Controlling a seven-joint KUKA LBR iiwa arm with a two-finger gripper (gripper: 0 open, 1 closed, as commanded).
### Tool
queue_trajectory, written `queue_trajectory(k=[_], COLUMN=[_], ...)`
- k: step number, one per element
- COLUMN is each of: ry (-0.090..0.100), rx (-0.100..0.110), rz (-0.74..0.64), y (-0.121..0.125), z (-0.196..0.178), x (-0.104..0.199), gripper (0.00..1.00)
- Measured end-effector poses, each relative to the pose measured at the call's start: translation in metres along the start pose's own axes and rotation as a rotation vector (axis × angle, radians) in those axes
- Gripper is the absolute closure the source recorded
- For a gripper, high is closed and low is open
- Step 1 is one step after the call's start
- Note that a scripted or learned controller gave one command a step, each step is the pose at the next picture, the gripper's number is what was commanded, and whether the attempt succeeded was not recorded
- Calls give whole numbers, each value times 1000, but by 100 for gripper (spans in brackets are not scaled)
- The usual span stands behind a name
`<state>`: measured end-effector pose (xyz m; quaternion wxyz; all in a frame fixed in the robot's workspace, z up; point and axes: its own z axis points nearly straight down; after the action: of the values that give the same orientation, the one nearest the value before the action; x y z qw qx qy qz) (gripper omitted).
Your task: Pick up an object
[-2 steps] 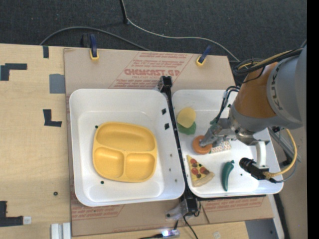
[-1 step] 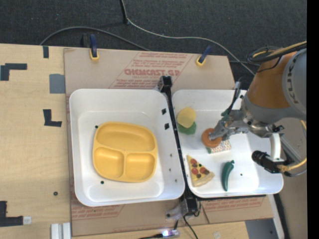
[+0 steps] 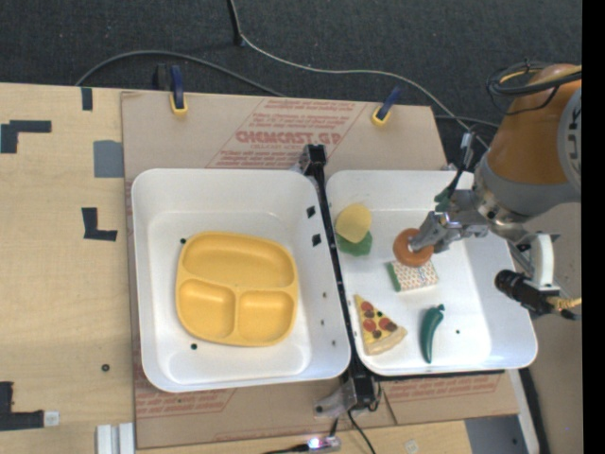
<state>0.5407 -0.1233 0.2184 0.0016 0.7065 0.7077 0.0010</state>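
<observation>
Two shallow white bins sit side by side on the bench, and the sorting between them looks deliberate: the left bin (image 3: 156, 253) carries a yellow divided tray (image 3: 236, 287) lying flat in its middle, while the right bin (image 3: 492, 334) gathers the small loose toys, so the arm entering from the right has them all within easy reach. The gripper (image 3: 427, 239) hangs low over the upper middle of the right bin, directly at a round brown-orange piece (image 3: 410, 248) that lies just above a speckled square block (image 3: 416, 276). That brown piece seems the likely target, since the tool sits right at it; whether it is truly between the fingers cannot be told from this slanted view, and the spread of the fingers is likewise hidden by the tool's own body. The other candidates lie apart from the tool: a yellow and green rounded toy (image 3: 354, 229) near the dividing wall, a pizza slice (image 3: 376, 324) toward the front, and a green pepper (image 3: 431, 331) just beside it. Each lies loose with space around it, which should leave room for fingers to come down either side
</observation>
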Motion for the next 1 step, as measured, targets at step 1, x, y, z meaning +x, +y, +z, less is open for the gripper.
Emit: queue_trajectory(k=[1], ry=[3], rx=[5], rz=[-5], y=[24], z=[7], x=[56], gripper=[100])
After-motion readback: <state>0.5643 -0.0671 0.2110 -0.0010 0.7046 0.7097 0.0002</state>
